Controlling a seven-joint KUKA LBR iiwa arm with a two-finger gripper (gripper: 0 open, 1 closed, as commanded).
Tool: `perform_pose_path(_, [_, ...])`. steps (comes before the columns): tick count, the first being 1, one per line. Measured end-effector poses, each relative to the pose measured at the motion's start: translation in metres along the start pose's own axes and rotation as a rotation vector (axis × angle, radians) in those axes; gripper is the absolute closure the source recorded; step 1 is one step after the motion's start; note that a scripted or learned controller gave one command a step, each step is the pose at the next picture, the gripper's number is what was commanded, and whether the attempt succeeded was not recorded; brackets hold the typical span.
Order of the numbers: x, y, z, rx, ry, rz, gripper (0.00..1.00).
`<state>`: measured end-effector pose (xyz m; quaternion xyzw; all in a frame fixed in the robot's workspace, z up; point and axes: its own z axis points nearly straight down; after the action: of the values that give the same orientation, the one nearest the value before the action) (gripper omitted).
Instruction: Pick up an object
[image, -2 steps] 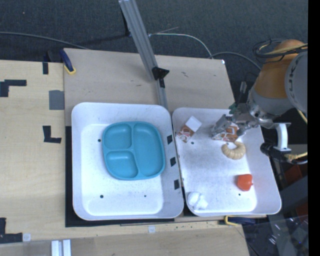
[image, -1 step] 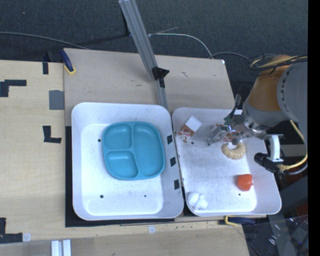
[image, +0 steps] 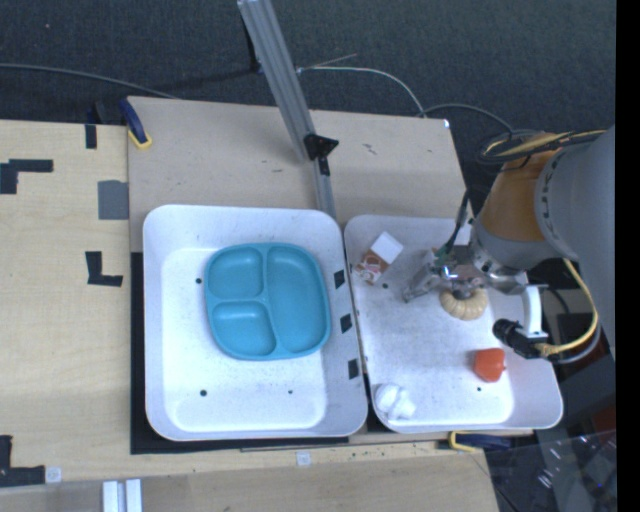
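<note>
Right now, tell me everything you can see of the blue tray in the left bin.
The tray is light blue, looks like smooth plastic, and is a rounded rectangle with three compartments: two side by side along its far half and one wider along its near half. It lies flat, right side up, turned a little askew, in the upper middle of the left bin. Nothing lies in its compartments. It rests on the bin floor and touches nothing else; the gripper is over the right bin.
</note>
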<state>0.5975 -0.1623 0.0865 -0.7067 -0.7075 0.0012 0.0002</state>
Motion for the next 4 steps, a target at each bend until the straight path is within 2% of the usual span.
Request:
perform_pose_path(1, [0.001, 0.000, -0.011, 0.001, 0.001, -0.002, 1.00])
perform_pose_path(2, [0.004, 0.007, -0.056, -0.005, 0.001, 0.000, 1.00])
perform_pose_path(4, [0.008, 0.000, -0.147, -0.006, 0.000, 0.000, 1.00])
